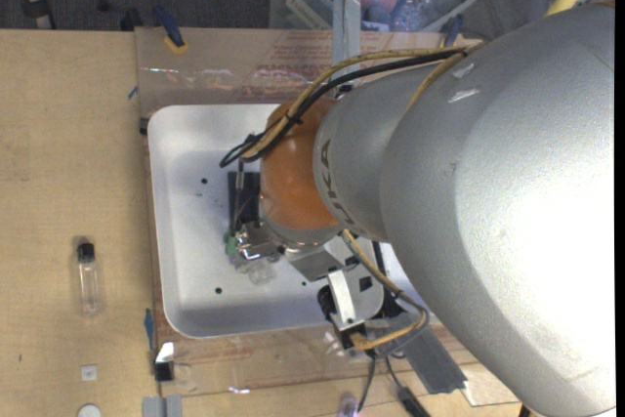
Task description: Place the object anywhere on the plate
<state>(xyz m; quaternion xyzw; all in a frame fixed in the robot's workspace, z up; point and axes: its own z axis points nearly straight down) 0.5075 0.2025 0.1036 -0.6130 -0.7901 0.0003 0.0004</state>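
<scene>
Camera view is dominated by the grey arm [469, 210], reaching down into the white bin [181, 210]. The gripper [249, 254] is seen low over the bin floor; whether anything is held cannot be told. A small vial [88, 276] lies on the worktop [59, 132], left of the bin.

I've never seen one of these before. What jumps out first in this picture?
The huge grey arm fills the right side, its orange band hanging over a white bin at centre. Its claw sits low inside that bin, beside something small and green. Off to the left, a clear vial lies alone on the wooden bench.
</scene>
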